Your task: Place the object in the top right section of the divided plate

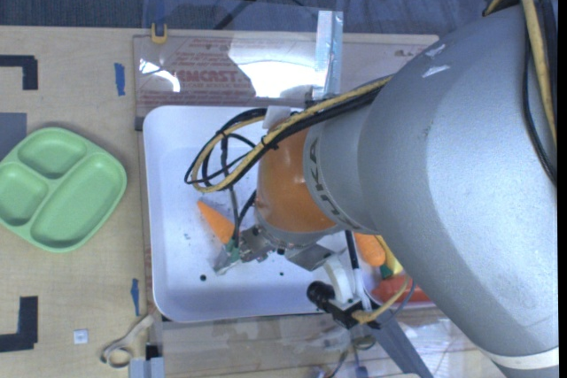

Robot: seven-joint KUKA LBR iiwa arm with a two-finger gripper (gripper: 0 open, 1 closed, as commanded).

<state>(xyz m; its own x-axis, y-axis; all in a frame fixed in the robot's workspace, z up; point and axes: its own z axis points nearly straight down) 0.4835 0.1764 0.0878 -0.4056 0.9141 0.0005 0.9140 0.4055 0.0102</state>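
The arm (443, 181) takes up most of my view, its grey body reaching in from the right and its orange band hanging over the white bin (168, 190). That bin sits on the tabletop (71, 66), and well to its left, outside the bin, lies the green divided plate (60, 188), tilted at an angle with two small sections and one long one.

Down at the arm's end, the jaws (232, 254) are low in the bin, just beside or touching an orange carrot-like object (213, 220) that lies on the bin floor. From this angle I cannot tell whether they are spread or closed, nor whether they have the object between them. More orange and red pieces (385, 274) sit near the bin's right edge, partly under the arm.

I judge this to be the pick step, with nothing yet carried toward the plate. The next move calls for a firm close on the orange object, a clean lift over the bin wall, and a long carry left to the plate's top right section.
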